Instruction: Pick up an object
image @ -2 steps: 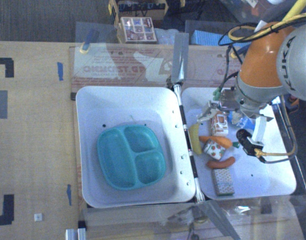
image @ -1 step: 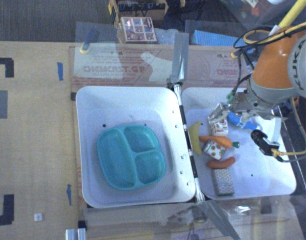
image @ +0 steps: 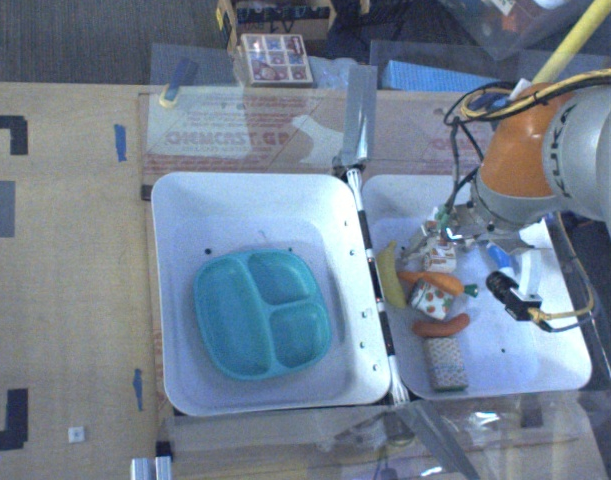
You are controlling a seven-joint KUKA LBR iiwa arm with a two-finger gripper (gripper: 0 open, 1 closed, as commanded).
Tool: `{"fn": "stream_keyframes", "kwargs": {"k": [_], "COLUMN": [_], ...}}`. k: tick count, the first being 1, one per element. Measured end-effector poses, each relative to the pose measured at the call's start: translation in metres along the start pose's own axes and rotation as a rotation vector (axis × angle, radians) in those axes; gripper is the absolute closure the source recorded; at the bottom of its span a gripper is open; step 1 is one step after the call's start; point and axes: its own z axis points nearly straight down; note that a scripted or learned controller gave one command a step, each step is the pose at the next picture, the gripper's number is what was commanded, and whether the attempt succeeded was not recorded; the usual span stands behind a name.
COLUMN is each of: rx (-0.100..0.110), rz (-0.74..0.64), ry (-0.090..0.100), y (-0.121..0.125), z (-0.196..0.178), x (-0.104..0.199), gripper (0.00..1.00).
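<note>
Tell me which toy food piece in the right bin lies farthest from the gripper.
The grey-green block near the right bin's front edge. The banana, carrot and sausage all lie closer to the gripper.

Toy pile (image: 435,293) crowds right bin (image: 545,363) (near corner open).

I see the gripper (image: 440,240) over the right bin (image: 545,353). Just below it lie the carrot (image: 432,280) and sausage (image: 441,324), the banana (image: 388,276) to its left. Far left, the divided plate (image: 262,312) sits in the left bin (image: 185,208).
</note>
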Motion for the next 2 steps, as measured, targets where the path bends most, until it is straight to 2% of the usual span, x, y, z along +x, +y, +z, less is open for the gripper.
{"fn": "stream_keyframes", "kwargs": {"k": [1,2], "rx": [-0.006,0.002], "rz": [0.003,-0.042], "ry": [0.001,-0.001], "y": [0.001,0.008], "z": [-0.012,-0.1], "x": [-0.001,-0.014], "gripper": [1.0,1.0]}}
